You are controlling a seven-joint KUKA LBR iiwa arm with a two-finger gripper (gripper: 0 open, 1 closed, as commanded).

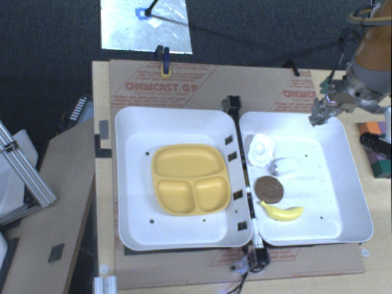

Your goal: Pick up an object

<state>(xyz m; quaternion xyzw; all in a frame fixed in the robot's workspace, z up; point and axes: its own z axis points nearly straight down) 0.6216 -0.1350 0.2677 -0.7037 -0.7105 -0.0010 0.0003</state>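
Banana [282,212], brown disc [269,189] and white objects [262,149] lie in right bin [346,182].

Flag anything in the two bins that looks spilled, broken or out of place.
Nothing stands out. The yellow tray lies flat in the left bin. A banana, a brown disc and white items lie close together in the right bin.

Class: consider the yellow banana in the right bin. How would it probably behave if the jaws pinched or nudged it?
The small curved yellow banana lies flat on the shallow white right bin's floor, so rolling seems unlikely; a nudge would probably spin it. Its smooth, tapering skin may slip from a pinch. It looks light.
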